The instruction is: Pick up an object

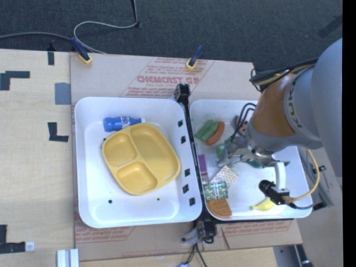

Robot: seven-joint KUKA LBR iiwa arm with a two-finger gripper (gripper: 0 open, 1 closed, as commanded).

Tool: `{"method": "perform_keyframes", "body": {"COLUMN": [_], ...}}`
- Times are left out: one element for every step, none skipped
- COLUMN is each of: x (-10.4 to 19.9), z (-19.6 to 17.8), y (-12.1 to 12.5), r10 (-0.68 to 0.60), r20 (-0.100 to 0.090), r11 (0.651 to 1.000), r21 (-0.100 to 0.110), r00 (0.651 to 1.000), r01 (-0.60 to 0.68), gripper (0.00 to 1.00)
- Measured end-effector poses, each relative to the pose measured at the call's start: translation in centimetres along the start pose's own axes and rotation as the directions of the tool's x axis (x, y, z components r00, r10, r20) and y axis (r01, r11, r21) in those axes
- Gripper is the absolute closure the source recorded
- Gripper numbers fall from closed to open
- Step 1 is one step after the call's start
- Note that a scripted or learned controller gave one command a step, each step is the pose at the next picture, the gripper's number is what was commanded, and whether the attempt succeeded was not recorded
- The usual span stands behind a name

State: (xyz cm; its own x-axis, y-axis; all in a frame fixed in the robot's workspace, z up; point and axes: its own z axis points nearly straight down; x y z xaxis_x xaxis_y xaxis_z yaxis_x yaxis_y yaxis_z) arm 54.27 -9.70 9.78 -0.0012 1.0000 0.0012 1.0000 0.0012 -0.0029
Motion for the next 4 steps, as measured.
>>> {"method": "perform_keyframes", "body": {"x": [4.5,4.5,3.9,-0.9], "z": [-11.5,-11.5,-8.6,0.8], "y": [-0.9,-1.0,5.0,-1.1], "r10": [-0.001,-0.001,0.000,0.002], "r20": [0.002,0.002,0.002,0.001], "r11": [1.000,1.000,1.000,1.000], "r21": [-0.004,-0.003,-0.001,0.000], "r00": [1.000,1.000,1.000,1.000], "r01": [0.001,0.001,0.000,-0.002], "gripper": [1.00,0.00,0.00,0.00]}}
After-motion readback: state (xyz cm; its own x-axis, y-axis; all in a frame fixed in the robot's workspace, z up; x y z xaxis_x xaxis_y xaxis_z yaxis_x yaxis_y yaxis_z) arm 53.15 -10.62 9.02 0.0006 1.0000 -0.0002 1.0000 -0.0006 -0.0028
